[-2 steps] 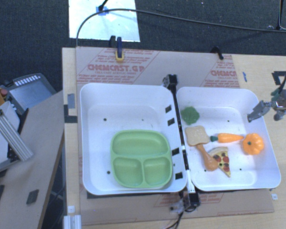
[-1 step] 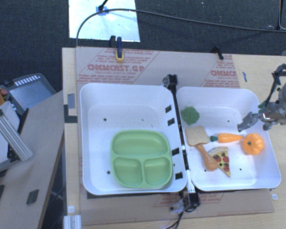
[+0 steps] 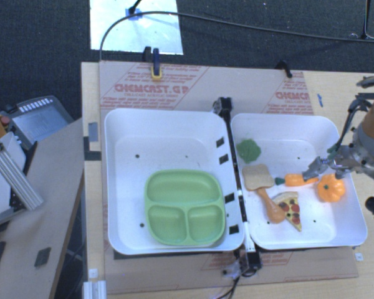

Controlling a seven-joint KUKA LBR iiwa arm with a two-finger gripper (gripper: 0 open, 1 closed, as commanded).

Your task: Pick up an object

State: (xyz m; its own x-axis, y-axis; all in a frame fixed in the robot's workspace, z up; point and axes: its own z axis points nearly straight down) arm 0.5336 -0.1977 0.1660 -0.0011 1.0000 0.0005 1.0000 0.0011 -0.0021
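Pizza slice lies nearest in the right bin, while farther right the gripper hovers beside the carrot, jaws' state unclear.

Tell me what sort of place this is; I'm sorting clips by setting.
Probably a robotics lab bench for grasping trials: two shallow white plastic bins clamped side by side, toy food such as a plastic pizza slice, and cables trailing across the dark carpet.
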